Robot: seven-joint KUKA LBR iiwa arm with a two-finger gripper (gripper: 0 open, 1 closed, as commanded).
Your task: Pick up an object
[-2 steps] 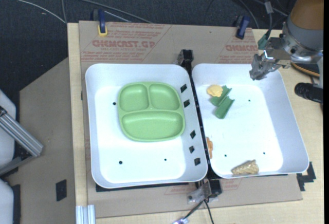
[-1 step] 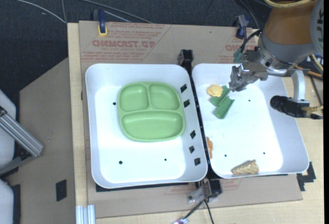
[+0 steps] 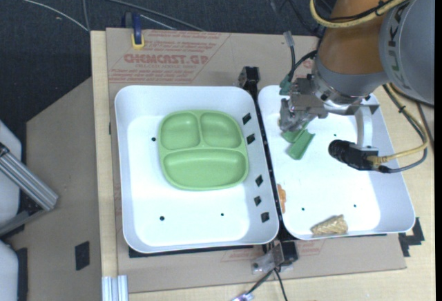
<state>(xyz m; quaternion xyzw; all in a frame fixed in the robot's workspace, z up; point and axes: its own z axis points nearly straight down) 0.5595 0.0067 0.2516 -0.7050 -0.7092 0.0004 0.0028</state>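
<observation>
Gripper (image 3: 295, 125) low over the upper left of the right bin (image 3: 387, 213), fingers apparently closed on the top end of a green block (image 3: 300, 144), though the slanted view leaves the contact itself hard to confirm. Block flat-sided, matte, tilted, hanging just below the fingertips. Near the bin's front edge, a tan, crumbly-looking lump (image 3: 329, 226). In the left bin (image 3: 138, 224), a smooth pale green plate (image 3: 203, 149) with three compartments and rounded corners

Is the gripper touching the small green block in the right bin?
Touching. In the camera view the gripper sits directly on the upper end of the green block, with no gap between them.
</observation>
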